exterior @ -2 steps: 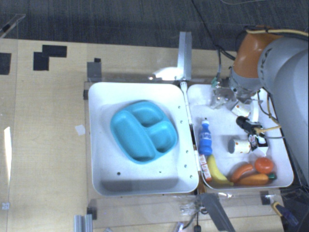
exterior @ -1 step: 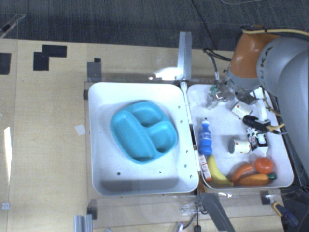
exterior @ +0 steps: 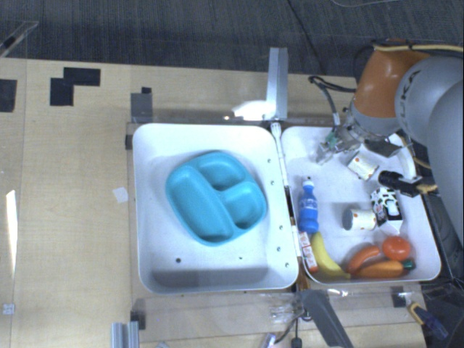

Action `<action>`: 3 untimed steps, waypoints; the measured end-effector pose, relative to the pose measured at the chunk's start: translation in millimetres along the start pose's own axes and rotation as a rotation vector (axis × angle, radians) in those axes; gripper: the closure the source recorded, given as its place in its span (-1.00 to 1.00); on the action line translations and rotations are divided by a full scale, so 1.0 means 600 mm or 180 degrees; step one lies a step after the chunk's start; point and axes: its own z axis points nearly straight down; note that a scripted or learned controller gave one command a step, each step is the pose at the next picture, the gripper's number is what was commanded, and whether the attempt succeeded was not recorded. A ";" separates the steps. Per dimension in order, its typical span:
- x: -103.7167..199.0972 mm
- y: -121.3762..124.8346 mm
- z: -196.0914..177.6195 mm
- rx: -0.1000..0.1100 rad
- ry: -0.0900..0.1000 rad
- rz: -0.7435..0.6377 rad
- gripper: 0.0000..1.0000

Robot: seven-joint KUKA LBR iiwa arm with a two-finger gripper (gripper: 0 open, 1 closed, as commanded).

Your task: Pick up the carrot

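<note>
A: Report the position of the two-finger gripper [exterior: 328, 147] on the grey arm with the orange band [exterior: 406, 85].

B: It sits over the far part of the right-hand shallow white bin [exterior: 435, 267], near the divider. Nothing is seen between its fingers. Whether they are spread or closed cannot be told at this size.

A: Locate the target.

B: The orange carrot [exterior: 378, 270] lies in the near right corner of the same bin, well apart from the gripper. It rests lengthwise along the near wall, touching a second elongated orange-red piece [exterior: 362, 255] and just beside a round red tomato-like item [exterior: 396, 247].

A: Why does that placement matter?

B: In my judgement the crowding leaves little room for fingers on either side, and the near wall limits the approach. A descent from above across the carrot's narrow width looks most workable.

A: List the remaining contents.

B: Right bin: a blue bottle with a white cap [exterior: 308, 207], a yellow banana [exterior: 325, 258], a small grey-and-white cylinder [exterior: 360, 218], a black-and-white patterned item [exterior: 386, 204], and a small white block [exterior: 362, 167]. Left-hand white bin [exterior: 145, 194]: one blue plastic divided tray [exterior: 214, 196], set at a slant, its compartments bare.

A: Task status?

B: Pick not yet begun; the arm must travel toward the near corner.
</note>
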 end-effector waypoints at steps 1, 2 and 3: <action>0.027 0.013 -0.001 -0.0005 0.0000 -0.0971 1.00; -0.034 -0.091 -0.003 -0.0004 -0.0010 -0.1795 1.00; 0.010 -0.019 -0.002 -0.0013 -0.0007 -0.2183 1.00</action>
